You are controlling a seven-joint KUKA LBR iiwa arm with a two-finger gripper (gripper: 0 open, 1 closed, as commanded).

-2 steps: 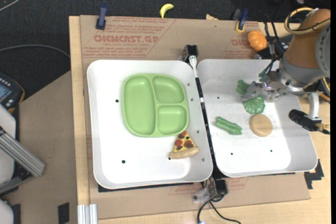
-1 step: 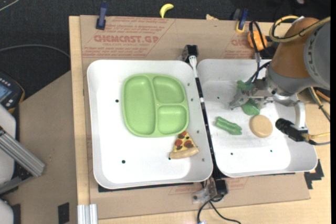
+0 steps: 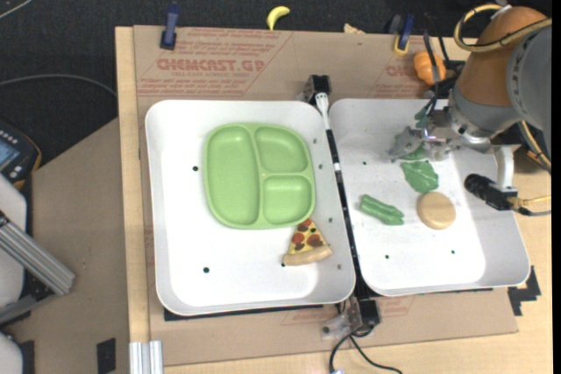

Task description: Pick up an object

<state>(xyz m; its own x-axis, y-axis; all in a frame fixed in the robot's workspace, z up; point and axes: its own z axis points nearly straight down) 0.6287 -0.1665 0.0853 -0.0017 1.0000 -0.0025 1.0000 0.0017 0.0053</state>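
1. The tool (image 3: pixel 419 142) hangs low over the upper part of the right bin (image 3: pixel 491 263), at the end of the grey arm (image 3: pixel 504 66) that comes in from the right. Whether its fingers are apart or together cannot be told from this view.
2. Just below the tool, nearly touching it, lies a green leaf (image 3: pixel 421 175) on the bin floor.
3. A little further down and to the right sits a tan round bun (image 3: pixel 436 210), close beside the leaf.
4. Down and to the left of the tool lies a green pod (image 3: pixel 381 209), apart from the bun.
5. To the tool's left, past the seam where the two bins meet, is the left bin (image 3: pixel 171 215).
6. In it, a pizza slice (image 3: pixel 307 245) lies down and left of the tool, just below the corner of a green tray (image 3: pixel 259 175).
7. The tray, with three compartments, lies flat well to the tool's left.
8. Both bins rest on the bench (image 3: pixel 219 61), whose brown sheet is held by blue clamps at the far edge.
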